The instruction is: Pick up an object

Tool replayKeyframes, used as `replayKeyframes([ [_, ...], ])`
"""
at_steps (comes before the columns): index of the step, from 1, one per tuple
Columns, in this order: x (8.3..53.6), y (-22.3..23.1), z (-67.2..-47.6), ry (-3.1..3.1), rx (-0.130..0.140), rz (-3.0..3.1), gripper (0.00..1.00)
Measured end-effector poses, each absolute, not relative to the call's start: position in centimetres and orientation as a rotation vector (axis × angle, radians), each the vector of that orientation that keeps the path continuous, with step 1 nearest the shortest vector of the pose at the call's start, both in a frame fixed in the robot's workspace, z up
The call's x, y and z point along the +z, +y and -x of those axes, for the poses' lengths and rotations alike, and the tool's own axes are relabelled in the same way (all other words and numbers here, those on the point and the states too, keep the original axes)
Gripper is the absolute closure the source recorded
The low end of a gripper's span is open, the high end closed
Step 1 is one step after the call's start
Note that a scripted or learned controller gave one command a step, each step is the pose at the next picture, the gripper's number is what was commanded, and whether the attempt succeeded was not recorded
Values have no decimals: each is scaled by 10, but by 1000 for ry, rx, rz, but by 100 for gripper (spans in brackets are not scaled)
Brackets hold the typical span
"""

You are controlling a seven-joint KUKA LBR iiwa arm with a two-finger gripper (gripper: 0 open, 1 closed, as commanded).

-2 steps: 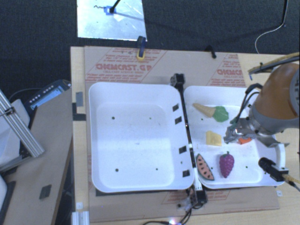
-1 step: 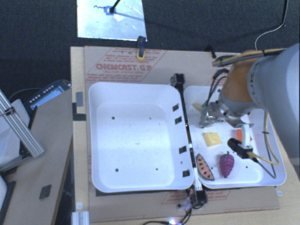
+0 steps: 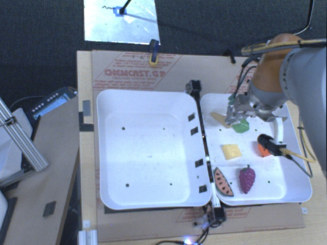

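The camera view showed a wooden worktop (image 3: 127,65) on dark carpet, with two white bins; the left bin (image 3: 148,147) beside the right bin (image 3: 294,188). The hand (image 3: 235,114) was low in the right bin, touching a green object (image 3: 241,126). A yellow slice (image 3: 231,151), purple grapes (image 3: 247,179) and a watermelon piece (image 3: 223,182) lay nearer the front

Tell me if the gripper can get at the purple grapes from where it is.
Probably yes. The purple grapes lie uncovered in the right bin, apart from the watermelon slice and yellow block. The gripper hangs over the same bin, nothing between.
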State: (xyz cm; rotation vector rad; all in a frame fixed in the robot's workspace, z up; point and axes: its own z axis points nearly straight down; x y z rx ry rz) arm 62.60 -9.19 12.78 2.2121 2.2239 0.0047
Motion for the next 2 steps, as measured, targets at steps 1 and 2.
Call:
replayKeyframes([
  [1, 281, 17, -673, 2231, 29, -2194, 100],
  [2, 330, 88, -669, 2232, 13, -2206, 100],
])
